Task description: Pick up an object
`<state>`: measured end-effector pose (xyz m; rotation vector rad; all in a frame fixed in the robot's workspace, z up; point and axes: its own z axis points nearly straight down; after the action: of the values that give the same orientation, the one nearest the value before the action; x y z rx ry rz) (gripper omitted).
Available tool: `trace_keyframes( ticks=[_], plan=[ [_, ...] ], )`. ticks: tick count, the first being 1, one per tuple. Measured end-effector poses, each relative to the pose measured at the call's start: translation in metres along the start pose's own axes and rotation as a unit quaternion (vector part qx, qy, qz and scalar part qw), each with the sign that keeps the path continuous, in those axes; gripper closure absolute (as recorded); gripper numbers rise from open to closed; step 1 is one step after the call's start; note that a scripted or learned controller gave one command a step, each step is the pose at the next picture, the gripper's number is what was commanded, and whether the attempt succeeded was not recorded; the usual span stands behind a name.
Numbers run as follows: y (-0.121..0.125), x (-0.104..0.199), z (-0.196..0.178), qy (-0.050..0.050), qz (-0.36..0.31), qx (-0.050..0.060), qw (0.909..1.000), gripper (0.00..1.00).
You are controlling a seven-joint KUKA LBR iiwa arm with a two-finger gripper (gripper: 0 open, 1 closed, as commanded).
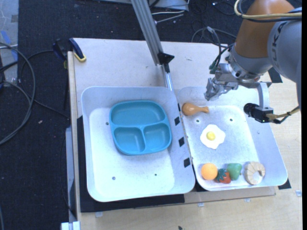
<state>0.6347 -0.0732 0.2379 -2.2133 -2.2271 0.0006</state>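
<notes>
The right bin [268, 143] holds a brown drumstick [194, 109] at its far left corner, a fried egg [212, 136] in the middle, and along the near edge an orange [208, 171], a red strawberry [222, 176], a green pepper [234, 170] and a tan round slice [253, 172]. My gripper [211, 94] hangs over the bin's far edge, just right of the drumstick and above it. Nothing shows between its fingers.
The left bin [96, 176] holds a blue three-compartment plate [141, 127]. A slanted metal post [149, 25] rises from the bench behind the bins. Cables lie on the dark floor around the bench.
</notes>
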Motion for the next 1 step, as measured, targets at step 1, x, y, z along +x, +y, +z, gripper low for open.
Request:
trace_keyframes(
  ticks=[1],
  plan=[
    [-0.0225,0.0586,-0.0018,0.0,-0.001,0.0,1.0,1.0]
  ],
)
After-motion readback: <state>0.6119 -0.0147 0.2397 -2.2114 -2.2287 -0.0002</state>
